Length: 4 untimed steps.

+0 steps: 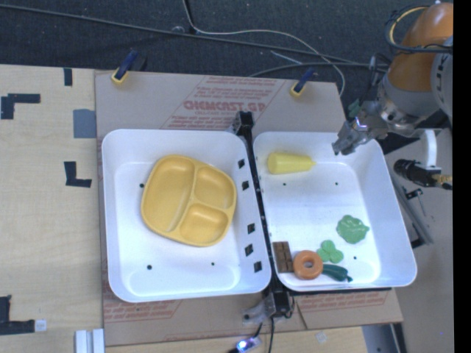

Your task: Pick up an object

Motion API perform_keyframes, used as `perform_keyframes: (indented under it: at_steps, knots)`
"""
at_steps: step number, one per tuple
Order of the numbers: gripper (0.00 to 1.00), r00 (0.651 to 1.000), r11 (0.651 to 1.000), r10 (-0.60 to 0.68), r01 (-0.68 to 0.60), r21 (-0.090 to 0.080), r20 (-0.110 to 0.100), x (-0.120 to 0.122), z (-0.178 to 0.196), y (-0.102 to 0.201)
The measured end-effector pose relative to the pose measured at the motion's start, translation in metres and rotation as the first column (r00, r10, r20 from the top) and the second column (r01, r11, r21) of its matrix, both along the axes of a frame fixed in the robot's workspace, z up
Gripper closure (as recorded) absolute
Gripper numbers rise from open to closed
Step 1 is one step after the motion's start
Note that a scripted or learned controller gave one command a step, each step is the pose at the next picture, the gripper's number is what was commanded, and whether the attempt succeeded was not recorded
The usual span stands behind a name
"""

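Observation:
The right bin (390, 197) holds a yellow cone-shaped piece (288, 163) near its far left corner. Along its near edge lie a brown block (281, 256), an orange ring (307, 264), a small green piece (331, 254) and a dark green piece (337, 273). A light green leafy toy (352, 229) sits toward the right side. My gripper (344, 145) hangs over the far right corner of this bin, fingers pointing down-left, with nothing seen between them. It is well to the right of the yellow piece.
The left bin (118, 219) carries a yellow divided tray (189, 199). Black clips (250, 197) line the seam between the bins. Cables (221, 35) run across the dark floor behind, and yellow clamps (124, 70) hold the cardboard base.

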State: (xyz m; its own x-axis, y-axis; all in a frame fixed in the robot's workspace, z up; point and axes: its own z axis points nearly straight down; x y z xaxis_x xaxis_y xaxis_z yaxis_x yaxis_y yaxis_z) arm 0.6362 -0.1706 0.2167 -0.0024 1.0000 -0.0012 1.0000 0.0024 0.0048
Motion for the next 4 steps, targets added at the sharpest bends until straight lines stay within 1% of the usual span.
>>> perform_keyframes:
  at_steps: [1, 2, 3, 4]
  knots:
    - [1.00, 1.000, 1.000, -0.001, 0.001, 0.001, -0.005, 0.000, 0.001, 0.001]
    - [1.00, 1.000, 1.000, 0.002, -0.002, 0.002, -0.005, -0.014, 0.011, 0.050]
    - [1.00, 1.000, 1.000, 0.003, -0.003, 0.002, -0.007, -0.023, 0.014, 0.098]
    - [1.00, 1.000, 1.000, 0.002, -0.002, 0.002, -0.009, -0.053, 0.014, 0.142]
